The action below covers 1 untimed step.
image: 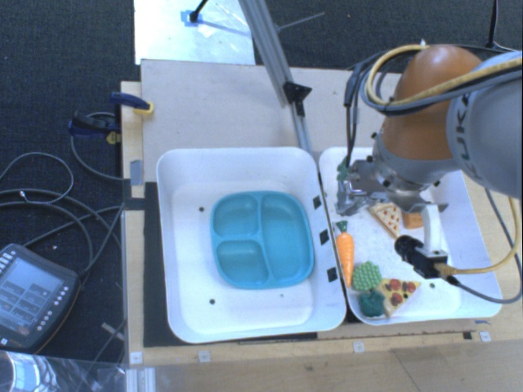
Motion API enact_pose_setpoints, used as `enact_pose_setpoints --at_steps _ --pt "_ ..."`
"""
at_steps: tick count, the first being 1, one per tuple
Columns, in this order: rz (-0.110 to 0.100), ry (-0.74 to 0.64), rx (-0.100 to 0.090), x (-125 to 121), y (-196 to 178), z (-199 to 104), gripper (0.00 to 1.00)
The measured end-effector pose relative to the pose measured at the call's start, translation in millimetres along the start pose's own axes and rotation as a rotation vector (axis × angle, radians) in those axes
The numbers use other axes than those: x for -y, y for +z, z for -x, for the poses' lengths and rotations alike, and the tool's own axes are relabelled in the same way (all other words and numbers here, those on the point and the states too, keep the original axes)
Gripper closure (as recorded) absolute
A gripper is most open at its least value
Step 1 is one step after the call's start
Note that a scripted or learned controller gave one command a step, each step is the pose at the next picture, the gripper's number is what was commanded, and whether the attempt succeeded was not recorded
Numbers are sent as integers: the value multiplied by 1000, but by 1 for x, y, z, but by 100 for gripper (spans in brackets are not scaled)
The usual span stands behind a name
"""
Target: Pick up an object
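Camera view: the gripper [351, 193] is lowered into the right bin [482, 243]; its opening cannot be told. A toy carrot [346, 256] is seen just below it, a pizza slice [386, 216] beside it.

My arm [482, 129] is big, round and grey, with a shiny orange band [429, 96] like a ball near my wrist. Yellow and black cables [384, 68] loop over the orange part. My gripper [353, 188] is silver metal. A small black box [418, 257] hangs off a white piece.
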<state>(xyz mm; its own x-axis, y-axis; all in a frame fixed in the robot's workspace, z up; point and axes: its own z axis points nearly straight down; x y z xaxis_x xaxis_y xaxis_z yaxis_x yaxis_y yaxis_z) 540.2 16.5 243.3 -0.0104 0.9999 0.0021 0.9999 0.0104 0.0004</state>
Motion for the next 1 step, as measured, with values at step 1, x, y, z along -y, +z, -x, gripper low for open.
enact_pose_setpoints --at_steps 1 --pt "-1 -1 0 0 7 -52 100"
